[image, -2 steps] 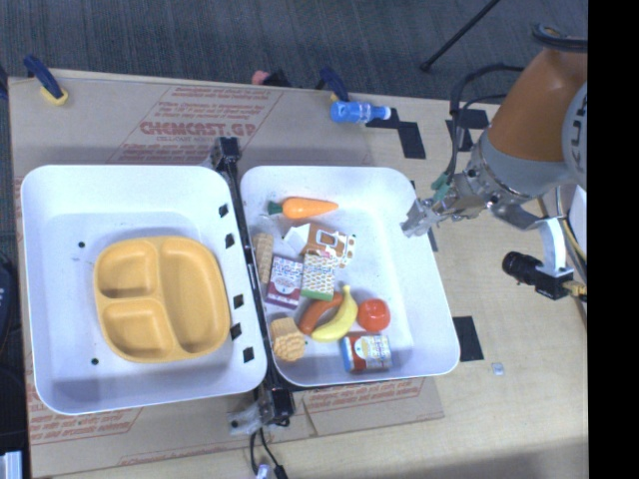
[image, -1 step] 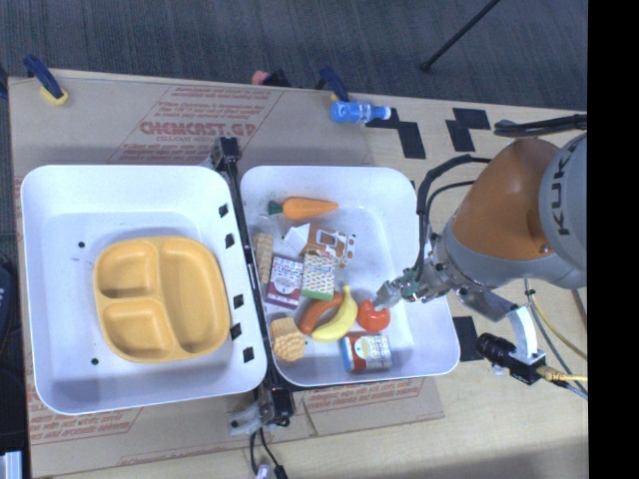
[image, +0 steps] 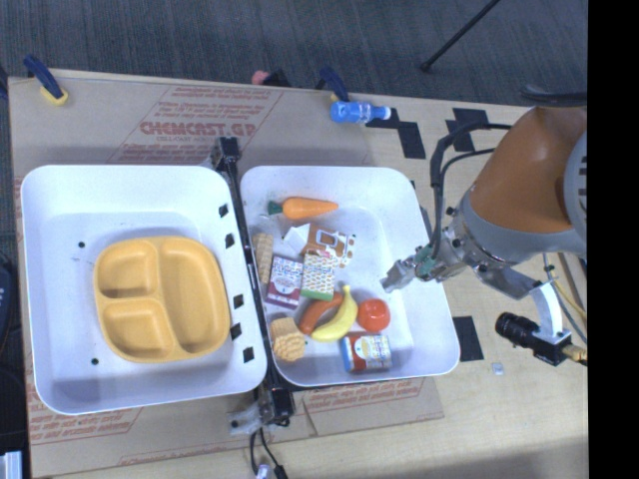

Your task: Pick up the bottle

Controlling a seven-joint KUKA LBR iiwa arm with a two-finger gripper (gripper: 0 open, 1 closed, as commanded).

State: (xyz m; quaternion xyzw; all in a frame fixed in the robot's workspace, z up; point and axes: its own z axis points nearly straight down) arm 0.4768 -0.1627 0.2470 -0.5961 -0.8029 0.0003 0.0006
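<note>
Currently the bottle (image: 357, 113), blue, lies on its side on the cardboard beyond the right bin (image: 424, 297), outside both bins and well apart from my gripper (image: 399, 273). Gripper hangs over that bin's right part, beside the tomato (image: 373, 314) and banana (image: 339, 320); grip state: cannot tell. Left bin (image: 50, 297) carries a yellow divided plate (image: 160, 297)
</note>
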